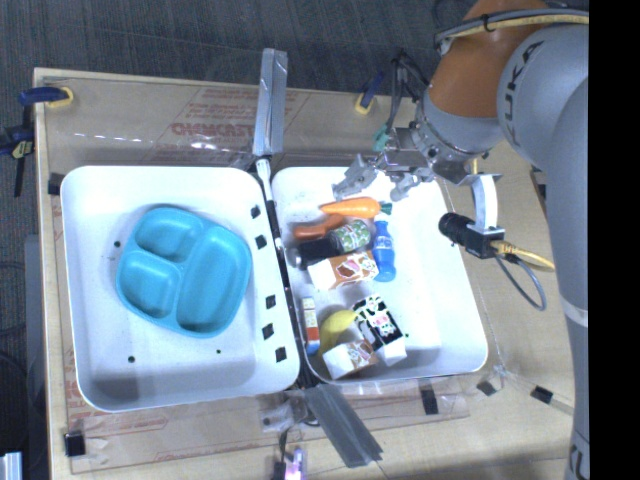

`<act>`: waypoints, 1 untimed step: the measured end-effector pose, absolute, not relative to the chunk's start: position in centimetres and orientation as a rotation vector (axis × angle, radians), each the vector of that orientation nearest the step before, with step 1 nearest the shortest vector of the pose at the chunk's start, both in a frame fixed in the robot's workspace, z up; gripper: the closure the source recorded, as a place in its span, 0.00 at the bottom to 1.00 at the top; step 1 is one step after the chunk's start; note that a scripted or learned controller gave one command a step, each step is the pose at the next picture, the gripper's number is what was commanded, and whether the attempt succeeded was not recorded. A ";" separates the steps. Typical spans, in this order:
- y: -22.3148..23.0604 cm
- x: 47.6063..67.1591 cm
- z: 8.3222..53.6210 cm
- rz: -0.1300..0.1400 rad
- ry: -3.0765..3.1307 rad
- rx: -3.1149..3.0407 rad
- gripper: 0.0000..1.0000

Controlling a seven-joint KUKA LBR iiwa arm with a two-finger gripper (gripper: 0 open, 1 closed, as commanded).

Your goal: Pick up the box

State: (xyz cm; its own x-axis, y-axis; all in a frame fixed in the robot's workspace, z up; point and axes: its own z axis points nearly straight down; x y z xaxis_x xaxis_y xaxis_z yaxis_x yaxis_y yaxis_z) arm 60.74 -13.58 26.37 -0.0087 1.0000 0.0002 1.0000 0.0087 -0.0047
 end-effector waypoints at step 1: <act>-15.8 55.6 13.2 0.004 -2.310 -2.125 0.00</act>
